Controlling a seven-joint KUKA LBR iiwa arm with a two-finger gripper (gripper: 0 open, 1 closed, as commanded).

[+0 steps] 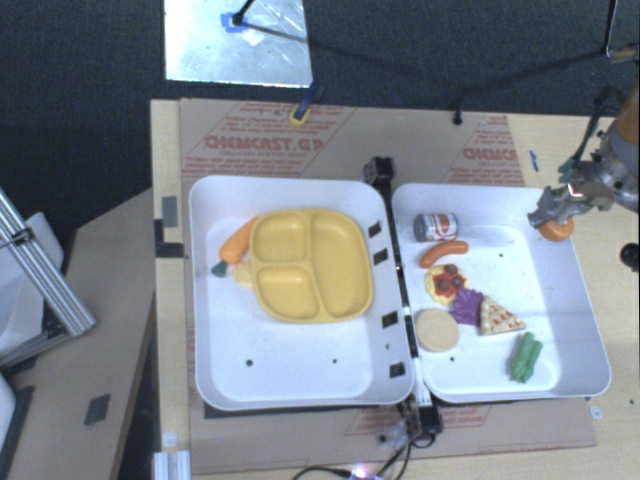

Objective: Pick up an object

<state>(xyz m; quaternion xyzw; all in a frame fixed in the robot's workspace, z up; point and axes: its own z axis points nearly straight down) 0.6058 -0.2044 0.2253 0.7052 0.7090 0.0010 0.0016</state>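
My gripper (pixel 557 218) hangs over the right rim of the right bin (pixel 580 308), near its far corner. A small round orange object (pixel 556 231) sits right at the fingertips and overlaps the rim, so it looks pinched between the fingers. Lying in the right bin are a small can (pixel 435 227), a red sausage (pixel 443 253), a yellow-and-red food piece (pixel 445 283), a purple piece (pixel 466 306), a pizza slice (pixel 499 318), a tan round disc (pixel 437 330) and a green piece (pixel 524 357).
The left bin (pixel 215 348) holds a yellow divided plate (pixel 305 265) with a carrot (pixel 237 240) at its left. A black divider (pixel 392 268) runs between the bins. A shiny metal sheet (pixel 237 26) lies beyond the bench.
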